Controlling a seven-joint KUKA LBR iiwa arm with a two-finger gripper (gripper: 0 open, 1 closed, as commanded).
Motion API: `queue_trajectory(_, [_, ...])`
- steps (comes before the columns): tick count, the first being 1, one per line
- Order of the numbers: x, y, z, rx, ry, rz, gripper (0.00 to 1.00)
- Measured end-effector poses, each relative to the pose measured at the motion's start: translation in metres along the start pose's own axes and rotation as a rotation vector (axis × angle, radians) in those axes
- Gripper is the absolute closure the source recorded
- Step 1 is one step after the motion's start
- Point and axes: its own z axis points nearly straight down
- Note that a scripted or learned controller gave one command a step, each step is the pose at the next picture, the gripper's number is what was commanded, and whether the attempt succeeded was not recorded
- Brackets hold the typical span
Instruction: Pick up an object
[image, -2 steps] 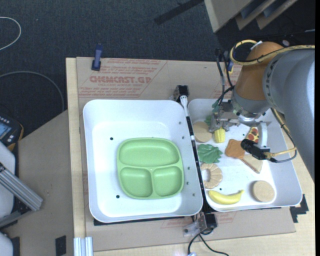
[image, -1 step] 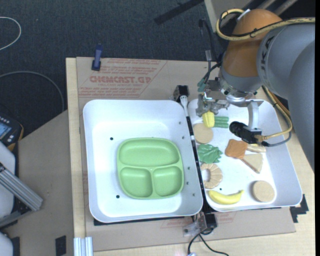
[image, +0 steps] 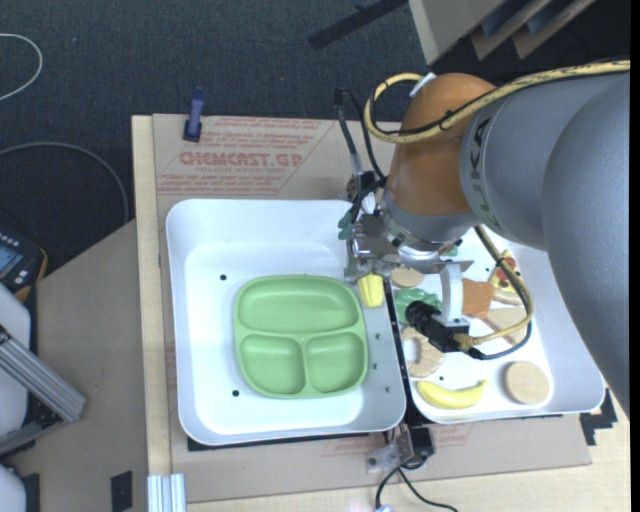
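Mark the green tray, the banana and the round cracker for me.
green tray (image: 300, 304), camera view, middle of its long top compartment.
banana (image: 449, 394), camera view, middle of its curve.
round cracker (image: 526, 381), camera view, centre of its top face.

Single fixed camera, mounted above the bench (image: 250, 150), looking down at a slant. Far edge of bench toward top of frame, near edge toward bottom. Mid-range standoff: both white bins in frame, left bin (image: 200, 300) whole, right bin (image: 570, 385) partly covered by the arm (image: 540, 140). Arm enters from frame right, upper right corner, looming large and close to the lens. Dark floor (image: 150, 50) seen beyond the bench at top and left. No second view, so no overlap to report.
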Motion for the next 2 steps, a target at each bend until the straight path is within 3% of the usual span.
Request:
queue_trajectory(1, [-0.004,0.0,-0.072,-0.016,-0.003,0.006,1.0])
queue_trajectory(2, [0.011,-0.071,-0.116,-0.005,-0.001,0.005,1.0])
